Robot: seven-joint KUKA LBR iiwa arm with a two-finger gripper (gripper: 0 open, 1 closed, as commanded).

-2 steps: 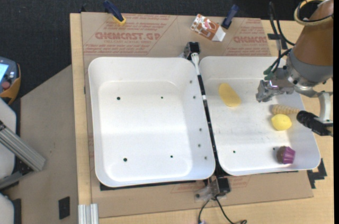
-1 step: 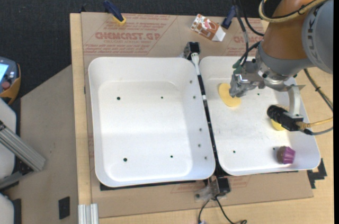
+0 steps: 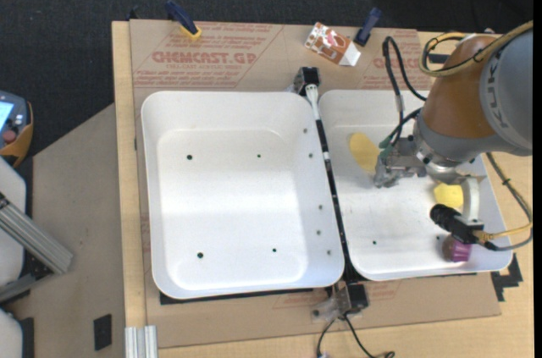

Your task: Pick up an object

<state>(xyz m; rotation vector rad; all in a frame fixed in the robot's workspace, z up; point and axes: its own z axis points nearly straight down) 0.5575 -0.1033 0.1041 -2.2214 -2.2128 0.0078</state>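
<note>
In the right bin [image 3: 398,259] a pale yellow object [image 3: 362,150] lies near the left wall. My gripper [image 3: 387,173] hangs low over the bin floor just right of it, close to its edge, and nothing shows between its tips. A second yellow object [image 3: 449,195] lies further right, partly hidden under the wrist. By the front right corner of the same bin sits a small purple object [image 3: 458,250].
The left bin [image 3: 169,179] stands alongside, sharing a dark divider rim [image 3: 326,170] with the right one. On the cardboard behind the bins lie an orange-and-white packet [image 3: 332,43] and two blue clamps [image 3: 182,18] [image 3: 368,24].
</note>
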